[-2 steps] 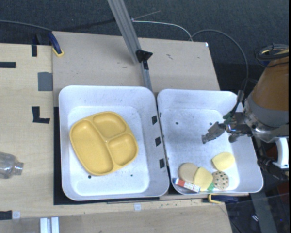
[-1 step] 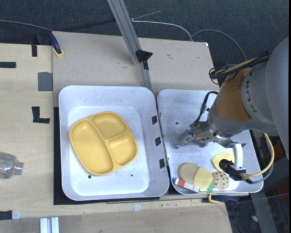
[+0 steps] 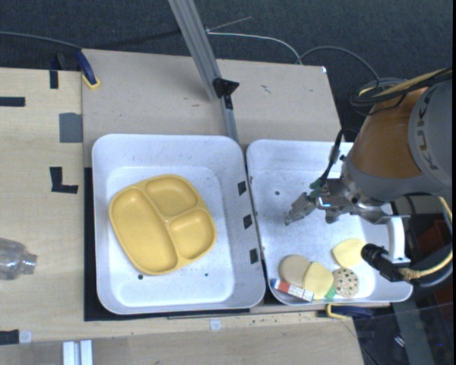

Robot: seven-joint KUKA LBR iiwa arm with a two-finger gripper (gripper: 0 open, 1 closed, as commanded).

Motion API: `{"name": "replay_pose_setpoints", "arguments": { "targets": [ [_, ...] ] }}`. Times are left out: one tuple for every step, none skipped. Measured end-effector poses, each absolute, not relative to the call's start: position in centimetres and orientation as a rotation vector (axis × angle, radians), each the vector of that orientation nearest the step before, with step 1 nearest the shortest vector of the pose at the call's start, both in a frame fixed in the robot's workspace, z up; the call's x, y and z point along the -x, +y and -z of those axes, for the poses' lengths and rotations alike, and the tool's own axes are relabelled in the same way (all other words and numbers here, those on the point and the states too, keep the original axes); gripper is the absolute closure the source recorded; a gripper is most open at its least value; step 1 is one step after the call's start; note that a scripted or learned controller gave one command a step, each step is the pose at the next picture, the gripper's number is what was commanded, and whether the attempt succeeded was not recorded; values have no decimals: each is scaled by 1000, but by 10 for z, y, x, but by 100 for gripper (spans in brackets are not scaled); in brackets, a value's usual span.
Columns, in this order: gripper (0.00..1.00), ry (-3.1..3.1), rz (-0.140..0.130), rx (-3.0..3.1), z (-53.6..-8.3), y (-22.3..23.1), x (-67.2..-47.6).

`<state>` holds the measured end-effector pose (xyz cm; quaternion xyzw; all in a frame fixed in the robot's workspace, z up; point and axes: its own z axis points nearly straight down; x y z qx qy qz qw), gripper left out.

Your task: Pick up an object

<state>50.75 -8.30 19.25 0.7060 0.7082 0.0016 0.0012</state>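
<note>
Dark carpet surrounds a pale wooden worktop [image 3: 167, 101] marked with bits of black tape, and near its left edge a clear plastic bottle [image 3: 6, 258] lies on its side, well apart from both bins and likely out of play. Next comes the left bin [image 3: 110, 150], where a yellow divided plate [image 3: 163, 222] rests flat a little left of centre, its three compartments facing up; it is broad and shallow, so it would be awkward to pinch and seems an unlikely target. A metal post [image 3: 195, 36] slants down from the far edge toward the seam between the bins. The right bin [image 3: 289, 154] keeps its small things huddled in the near corner: a tan round piece [image 3: 293, 268], a yellow piece [image 3: 319, 277] leaning against it, a speckled cookie-like disc [image 3: 347, 282], another pale yellow piece [image 3: 349, 251] just behind, and a small red and white item [image 3: 292, 288] at the near wall. They touch or overlap, which would make a clean pinch on one harder. The claw [image 3: 304, 210] hangs over the bare middle of this bin, its fingers parted narrowly and gripping nothing, with the pile near but apart toward the near edge. I judge the pick not yet made.
</note>
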Motion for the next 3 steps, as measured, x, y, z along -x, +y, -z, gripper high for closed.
{"name": "replay_pose_setpoints", "arguments": {
  "targets": [
    [0, 2227, 1, -2218, -188, -61, -524],
    [0, 2228, 2, -2219, -188, -41, -528],
    [0, 2233, 4, -2219, -188, 22, -485]
  ]
}}
